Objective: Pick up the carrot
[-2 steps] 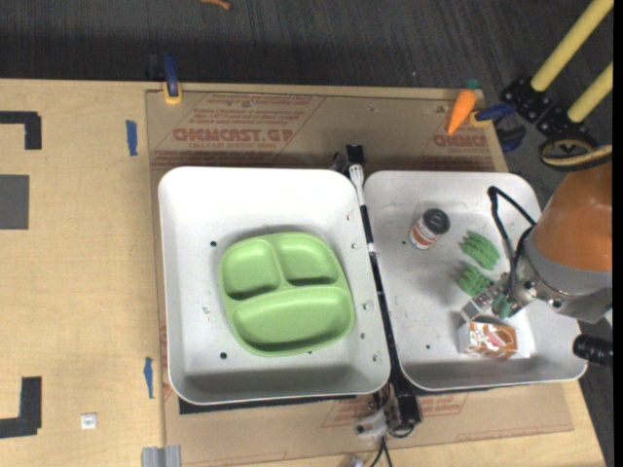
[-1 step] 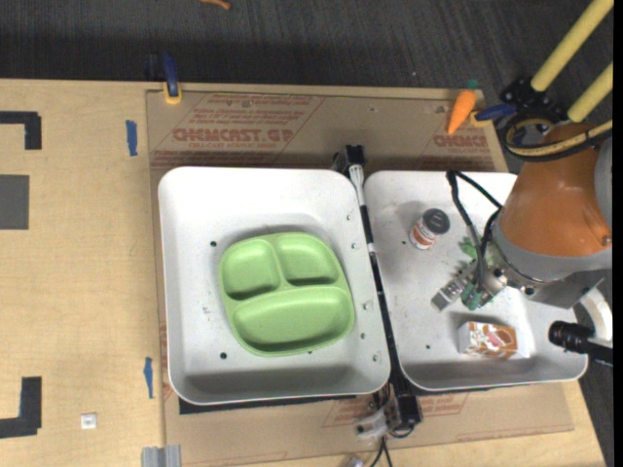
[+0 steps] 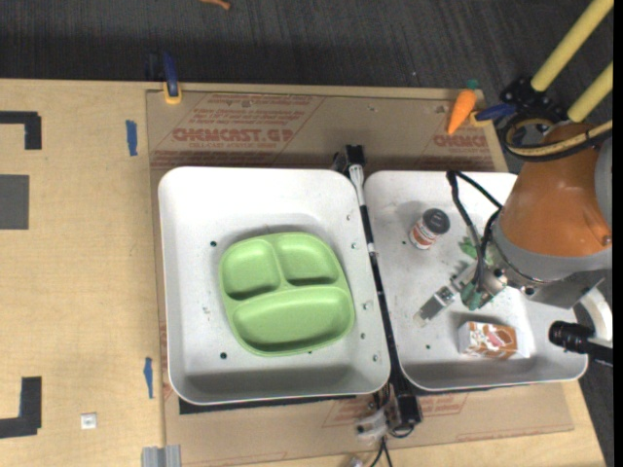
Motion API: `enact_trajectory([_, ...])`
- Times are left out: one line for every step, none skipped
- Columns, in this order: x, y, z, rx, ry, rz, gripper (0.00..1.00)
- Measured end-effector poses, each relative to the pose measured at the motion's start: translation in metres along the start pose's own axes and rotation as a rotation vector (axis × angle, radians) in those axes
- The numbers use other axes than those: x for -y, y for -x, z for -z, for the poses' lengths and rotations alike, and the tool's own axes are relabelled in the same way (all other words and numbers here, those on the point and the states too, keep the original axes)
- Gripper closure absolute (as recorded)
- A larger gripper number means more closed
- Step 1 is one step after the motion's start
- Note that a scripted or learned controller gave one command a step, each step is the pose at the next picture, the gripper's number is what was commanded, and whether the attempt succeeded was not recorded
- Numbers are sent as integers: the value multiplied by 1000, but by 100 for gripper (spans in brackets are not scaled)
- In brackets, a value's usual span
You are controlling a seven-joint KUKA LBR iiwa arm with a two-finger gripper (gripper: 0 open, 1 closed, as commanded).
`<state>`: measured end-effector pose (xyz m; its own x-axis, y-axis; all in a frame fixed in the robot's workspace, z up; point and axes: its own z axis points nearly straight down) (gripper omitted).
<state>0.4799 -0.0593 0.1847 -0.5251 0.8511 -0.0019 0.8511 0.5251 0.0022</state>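
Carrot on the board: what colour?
Orange with a green top, clearest in the camera view.

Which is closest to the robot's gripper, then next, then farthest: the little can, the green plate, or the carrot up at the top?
From the gripper in the right bin:
1. The small can, just above it in the same bin.
2. The green divided plate, to its left in the left bin.
3. The carrot, beyond the bins' far edge on the bench.

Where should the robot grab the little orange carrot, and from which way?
Probably around the thick orange middle of the carrot, coming down from above. It lies flat and slanted on the cardboard behind the right bin, green top farthest away, so squeeze across its narrow sides.
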Motion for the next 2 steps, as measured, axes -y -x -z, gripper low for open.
enact_trajectory([-1, 1, 10, 3, 3, 1, 100])
enact_trajectory([-1, 1, 10, 3, 3, 1, 0])
